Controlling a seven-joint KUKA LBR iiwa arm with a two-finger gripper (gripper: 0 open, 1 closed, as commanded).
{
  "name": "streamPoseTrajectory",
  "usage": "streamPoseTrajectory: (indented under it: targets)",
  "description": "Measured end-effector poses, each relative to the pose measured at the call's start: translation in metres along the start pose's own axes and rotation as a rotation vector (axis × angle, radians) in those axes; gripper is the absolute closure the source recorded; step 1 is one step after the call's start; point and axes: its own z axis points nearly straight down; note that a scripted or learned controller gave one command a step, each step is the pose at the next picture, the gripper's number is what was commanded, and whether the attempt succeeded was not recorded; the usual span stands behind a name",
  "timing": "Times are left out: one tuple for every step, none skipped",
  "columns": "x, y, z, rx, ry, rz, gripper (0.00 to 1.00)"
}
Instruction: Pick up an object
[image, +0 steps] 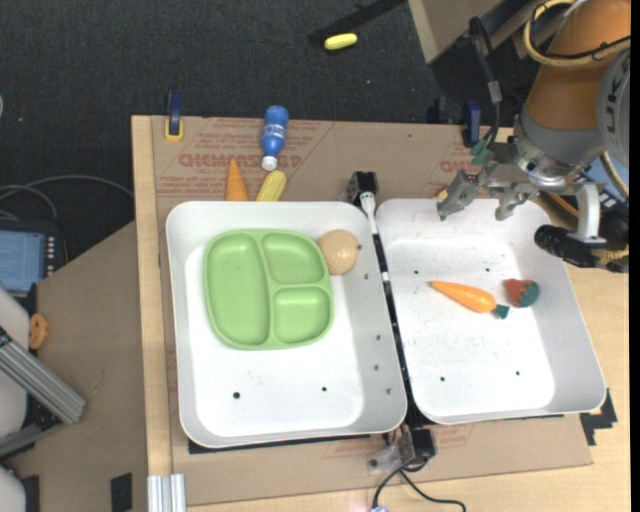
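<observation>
The carrot (463, 295) is the nearest thing I could go for — an orange toy one with a small green tip, lying flat in the right bin (560, 395), roughly in the middle and pointing toward the bin's right side. Just beside its green end sits a small red and green piece (521, 292), close to the carrot, though I cannot tell whether the two touch.

My gripper (484, 202) hangs over the far edge of the right bin, near its upper rim, well apart from the carrot. I see the fingers (452, 198) spread apart with nothing between them. The arm (575, 90) comes in from the right, its orange band showing above the wrist.

In the left bin (200, 400) lies a green divided plate (268, 288) with three compartments, flat on the white floor. A tan round ball-like thing (340, 251) rests against the plate's upper right corner, close to the wall between the two bins.

On the counter (330, 150) beyond the left bin I see a small bottle with a blue cap (273, 135), lying down, and near it a yellow piece (271, 185) and an orange piece (235, 182), both just at the bin's far rim — what they are exactly I cannot tell. A yellow thing (341, 41) lies on the dark floor farther back.
</observation>
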Motion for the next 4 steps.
streamPoseTrajectory:
  targets:
    - [-0.049,-0.041,0.075,0.008,0.000,0.005,0.00]
    - [-0.057,-0.103,0.144,0.008,0.002,0.004,0.00]
    - [-0.056,-0.059,0.139,-0.007,-0.003,-0.002,0.00]
    - [-0.056,-0.061,0.129,-0.007,-0.003,0.001,1.00]
